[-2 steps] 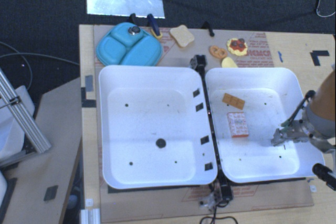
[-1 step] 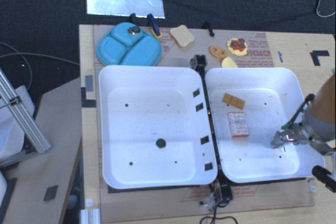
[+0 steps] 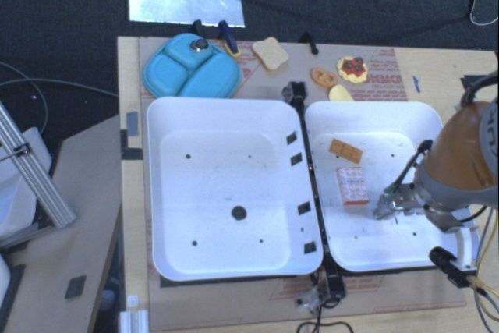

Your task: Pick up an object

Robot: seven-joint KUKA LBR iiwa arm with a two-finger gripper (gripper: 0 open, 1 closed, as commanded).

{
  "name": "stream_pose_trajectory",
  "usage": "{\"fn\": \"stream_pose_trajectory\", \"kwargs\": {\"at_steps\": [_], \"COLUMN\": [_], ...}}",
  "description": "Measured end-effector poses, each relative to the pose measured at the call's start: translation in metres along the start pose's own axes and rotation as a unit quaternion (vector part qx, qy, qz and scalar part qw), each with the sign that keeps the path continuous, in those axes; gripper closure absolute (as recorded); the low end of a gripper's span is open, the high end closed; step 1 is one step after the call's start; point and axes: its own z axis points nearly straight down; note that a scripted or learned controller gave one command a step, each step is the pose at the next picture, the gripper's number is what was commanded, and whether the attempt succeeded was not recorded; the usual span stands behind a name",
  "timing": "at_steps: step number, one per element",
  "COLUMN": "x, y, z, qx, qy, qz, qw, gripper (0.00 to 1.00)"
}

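Observation:
In the right bin [image 3: 374, 117] lie two objects: an orange cracker-like rectangle [image 3: 345, 150] near the middle, and a small white and red packet [image 3: 353, 185] just below it. My gripper [image 3: 387, 207] reaches in from the right and hangs low over the bin floor, just right of the packet's lower corner. Nothing shows between its tips. The grey wrist and orange band [image 3: 461, 152] hide the bin's right side.
The left bin [image 3: 226, 117] holds a small dark round piece [image 3: 238, 213]. Behind the bins lie a blue divided plate [image 3: 192, 68], a toast slice [image 3: 270, 54], a pretzel [image 3: 323, 77], a small pizza toy [image 3: 352, 69] and a yellow piece [image 3: 340, 93].

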Motion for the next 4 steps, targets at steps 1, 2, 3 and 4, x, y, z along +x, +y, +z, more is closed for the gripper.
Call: {"fn": "stream_pose_trajectory", "kwargs": {"at_steps": [1,2,3,4], "x": [-0.059,-0.004,0.051,0.109], "y": [0.012,0.066,-0.003,0.002], "z": [0.001,-0.064,-0.134,-0.268], "qx": [0.003,0.003,0.007,-0.001], "qy": [0.006,0.004,0.005,0.005], "qz": [0.001,-0.003,-0.002,-0.005], "qw": [1.0000,1.0000,1.0000,1.0000], "gripper": [1.00,1.00,1.00,1.00]}}
